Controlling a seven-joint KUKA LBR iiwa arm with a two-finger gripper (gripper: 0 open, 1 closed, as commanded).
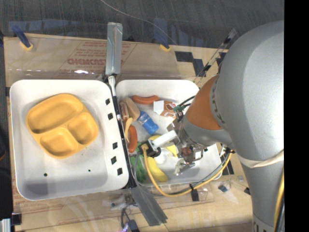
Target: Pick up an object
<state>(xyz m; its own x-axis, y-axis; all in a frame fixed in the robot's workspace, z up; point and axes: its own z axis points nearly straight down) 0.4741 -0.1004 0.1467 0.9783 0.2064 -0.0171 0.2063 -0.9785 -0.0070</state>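
Claw (pixel 186 161), open/shut can't tell, sits low in right shallow white plastic bin (pixel 126 87) w/ crowded toys near yellow plastic banana (pixel 155 170); risk: glancing off, grabbing nothing.

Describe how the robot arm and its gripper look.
The arm is a thick, rounded, light grey shell with an orange band above the wrist. Below that sits a darker metallic gripper assembly with small exposed parts. A yellow cable loops beneath it, and thin dark wires run along the wrist.
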